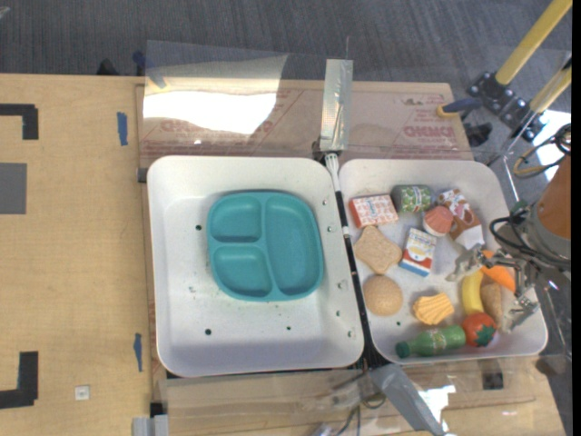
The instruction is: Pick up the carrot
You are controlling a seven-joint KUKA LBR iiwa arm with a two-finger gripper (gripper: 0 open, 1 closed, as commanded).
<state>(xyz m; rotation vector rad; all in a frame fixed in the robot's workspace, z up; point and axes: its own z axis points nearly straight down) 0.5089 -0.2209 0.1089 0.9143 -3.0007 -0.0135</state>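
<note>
Camera view: the claw (pixel 497 284) is down in the right bin (pixel 519 345), at its right side, and the carrot (pixel 500 275) sits right at it, an orange piece seemingly between the metal fingers. Whether they have closed on it I cannot tell. The banana (pixel 471 291) lies just left of the claw, the tomato (pixel 479 329) just below it, the bread (pixel 377 249) well to the left, and the teal tray (pixel 266 244) farther left in the other bin. This looks like the grasp step; next calls for a firm close and a straight lift clear of the banana
</note>
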